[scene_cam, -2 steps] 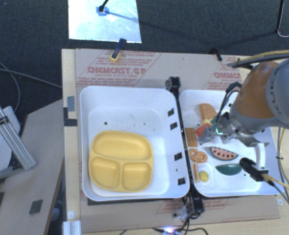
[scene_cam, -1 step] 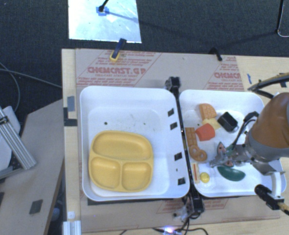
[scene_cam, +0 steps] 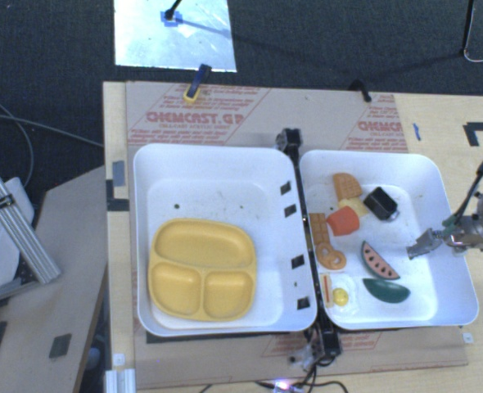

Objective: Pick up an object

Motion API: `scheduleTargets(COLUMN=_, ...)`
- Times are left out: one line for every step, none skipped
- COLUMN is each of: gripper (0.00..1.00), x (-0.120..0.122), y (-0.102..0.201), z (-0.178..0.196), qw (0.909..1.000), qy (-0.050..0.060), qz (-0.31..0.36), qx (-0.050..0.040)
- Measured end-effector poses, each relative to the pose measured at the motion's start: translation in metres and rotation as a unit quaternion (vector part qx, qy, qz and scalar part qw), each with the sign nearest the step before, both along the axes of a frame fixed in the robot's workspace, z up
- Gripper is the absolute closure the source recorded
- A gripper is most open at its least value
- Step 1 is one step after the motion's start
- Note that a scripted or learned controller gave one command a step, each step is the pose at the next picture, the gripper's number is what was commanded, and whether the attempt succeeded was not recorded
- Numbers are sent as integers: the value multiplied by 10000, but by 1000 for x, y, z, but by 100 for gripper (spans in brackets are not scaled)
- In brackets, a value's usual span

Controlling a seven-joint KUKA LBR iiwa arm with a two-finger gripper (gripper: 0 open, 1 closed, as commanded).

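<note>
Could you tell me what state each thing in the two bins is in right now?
yellow tray: flat in the left bin, compartments bare.
black block: lying in the right bin.
red piece: resting against the bread slice.
watermelon slice: lying flat, apart from the claw.
green leaf: lying flat near the front wall.
fried egg: lying flat.
claw: low over the right bin, holding nothing visible.

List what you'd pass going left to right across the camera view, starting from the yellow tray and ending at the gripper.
yellow divided tray → fried egg → watermelon slice → gripper. The other toy foods in the right bin overlap these in left-right position, so I leave them out.
</note>
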State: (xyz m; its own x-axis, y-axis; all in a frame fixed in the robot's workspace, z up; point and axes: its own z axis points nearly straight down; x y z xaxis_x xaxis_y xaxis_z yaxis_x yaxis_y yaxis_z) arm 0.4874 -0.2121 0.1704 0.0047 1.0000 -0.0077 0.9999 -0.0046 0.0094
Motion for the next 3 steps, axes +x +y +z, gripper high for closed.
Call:
scheduleTargets(gripper=0, x=58, y=80, z=-85, qw=10000, qy=34, qz=78, qx=46)
scheduleTargets(gripper=0, x=121, y=201, z=21, qw=9999, qy=-35, qz=115, qx=59)
scheduleTargets(gripper=0, x=-7, y=144, z=13, qw=10000, qy=88, qz=-11, qx=43)
